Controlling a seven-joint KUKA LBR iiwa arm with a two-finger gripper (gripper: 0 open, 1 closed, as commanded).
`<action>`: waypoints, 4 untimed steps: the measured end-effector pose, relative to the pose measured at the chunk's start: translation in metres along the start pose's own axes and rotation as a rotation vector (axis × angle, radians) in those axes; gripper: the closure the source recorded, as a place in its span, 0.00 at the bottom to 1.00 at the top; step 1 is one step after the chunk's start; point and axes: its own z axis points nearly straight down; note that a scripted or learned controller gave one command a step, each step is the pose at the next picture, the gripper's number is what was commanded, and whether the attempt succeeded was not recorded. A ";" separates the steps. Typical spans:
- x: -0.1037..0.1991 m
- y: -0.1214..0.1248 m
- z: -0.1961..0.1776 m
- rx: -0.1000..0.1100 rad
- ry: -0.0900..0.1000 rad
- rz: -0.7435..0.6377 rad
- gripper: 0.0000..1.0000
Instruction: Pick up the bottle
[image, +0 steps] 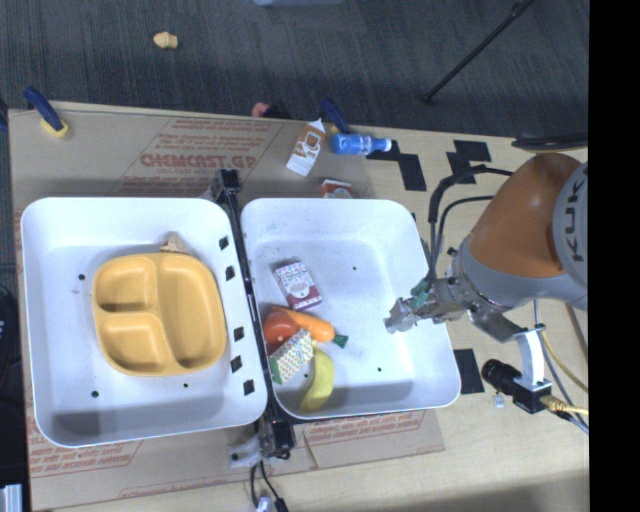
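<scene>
Two shallow white bins are set side by side on the tabletop (480, 440), their inner rims touching along the middle. The left bin (50, 320) is occupied by a yellow plate (158, 312) with three compartments, smooth and rounded at its corners, lying flat near the bin's centre. In the right bin (395, 225) a small red and white box (297, 283) lies flat near the middle, and below it a cluster is gathered against the left wall: an orange carrot (300, 324), a patterned packet (291, 356) and a yellow banana (319, 379), all touching or overlapping. The right half of this bin's floor is bare white plastic, dotted with a few small holes.

The bottle (357, 145) is found outside both bins, lying on its side on the tabletop beyond the far rim of the right bin; it is blue and glossy. A small carton (307, 148) stands just beside it to the left, and another small box (336, 188) lies close to the bin's far edge.

The gripper (403, 316) is seen low over the right side of the right bin, near its right wall and well apart from the bottle. Whether the jaws are apart or together cannot be told, and nothing is seen between them. Cardboard sheets with red print are spread under the bins.
</scene>
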 end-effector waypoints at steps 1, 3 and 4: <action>-0.030 -0.004 0.013 0.001 0.000 -0.053 1.00; -0.030 -0.003 -0.007 -0.003 -0.005 -0.640 1.00; -0.030 -0.002 -0.011 -0.004 -0.007 -0.751 1.00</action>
